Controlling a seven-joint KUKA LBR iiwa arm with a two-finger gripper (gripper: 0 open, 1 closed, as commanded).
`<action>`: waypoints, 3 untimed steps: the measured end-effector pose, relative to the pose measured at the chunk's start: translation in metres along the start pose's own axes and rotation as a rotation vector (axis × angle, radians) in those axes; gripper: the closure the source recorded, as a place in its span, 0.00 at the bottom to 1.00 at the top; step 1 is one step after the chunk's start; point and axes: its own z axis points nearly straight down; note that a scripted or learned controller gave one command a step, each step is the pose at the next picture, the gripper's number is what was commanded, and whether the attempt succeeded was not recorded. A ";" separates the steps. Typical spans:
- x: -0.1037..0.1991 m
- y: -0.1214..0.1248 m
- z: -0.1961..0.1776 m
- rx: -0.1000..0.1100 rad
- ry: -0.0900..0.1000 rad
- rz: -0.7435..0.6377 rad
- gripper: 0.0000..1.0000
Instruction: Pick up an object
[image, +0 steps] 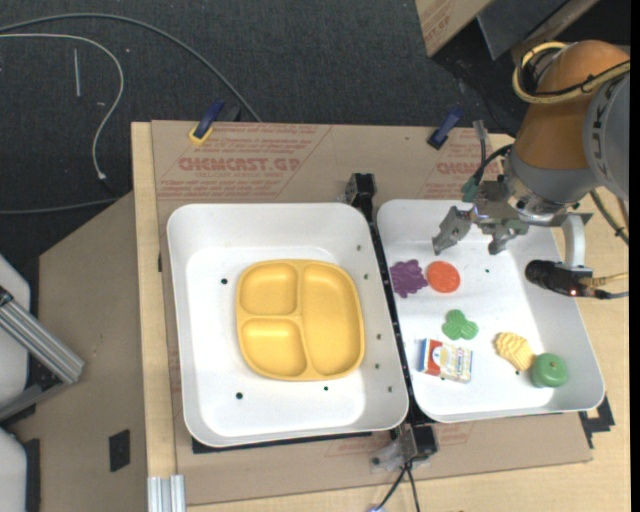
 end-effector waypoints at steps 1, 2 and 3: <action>0.000 0.003 -0.008 -0.015 -0.002 -0.003 0.00; 0.006 0.001 0.053 -0.008 -0.001 -0.003 0.00; 0.007 0.002 0.104 -0.013 -0.001 -0.002 0.00</action>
